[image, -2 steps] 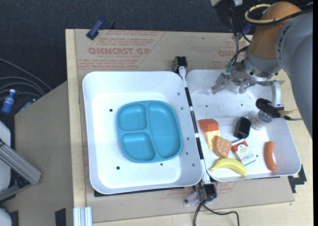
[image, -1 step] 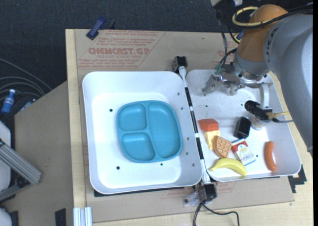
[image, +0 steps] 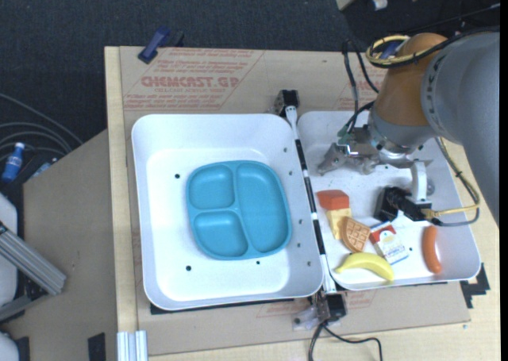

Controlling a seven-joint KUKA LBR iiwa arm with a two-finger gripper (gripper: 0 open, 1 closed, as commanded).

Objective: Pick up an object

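My gripper point(image: 344, 159) hangs low over the back left part of the right bin point(image: 454, 266), under the grey arm with its orange band. Nothing shows in its grasp. Just in front of it lies an orange-red block point(image: 332, 198), with a yellow cheese wedge point(image: 340, 216) and a brown waffle point(image: 356, 233) below that. A yellow banana point(image: 365, 266) lies at the bin's front. A small red, white and blue carton point(image: 390, 243) sits right of the waffle. An orange sausage point(image: 432, 247) lies at the right edge.
The left bin point(image: 155, 209) holds a blue divided plate point(image: 237, 208). A black clip point(image: 287, 101) sits at the back between the bins. A blue object point(image: 153, 46) lies at the cardboard's back left corner. Cables run along the floor at left.
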